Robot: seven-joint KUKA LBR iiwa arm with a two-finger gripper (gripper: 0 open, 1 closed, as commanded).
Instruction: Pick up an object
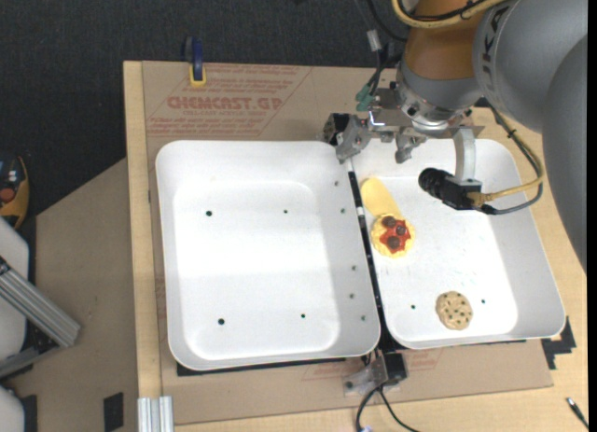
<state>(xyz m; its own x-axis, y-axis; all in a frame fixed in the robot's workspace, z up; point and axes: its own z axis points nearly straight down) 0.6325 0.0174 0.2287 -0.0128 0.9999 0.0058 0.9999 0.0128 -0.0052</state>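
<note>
Closest to the camera, a cookie [454,310] is lying near the front of the right bin [522,262], well apart from everything else. Further back, a yellow pastry with red berry topping [387,221] is sitting just beside the wall shared with the left bin [187,234]. Behind that, the gripper [378,145] is hanging over the right bin's back corner, its fingers spread apart and gripping nothing. The brown board [233,99] is lying under both bins

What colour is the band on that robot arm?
Orange, on the grey robot arm's band, seen in the camera view.
</note>
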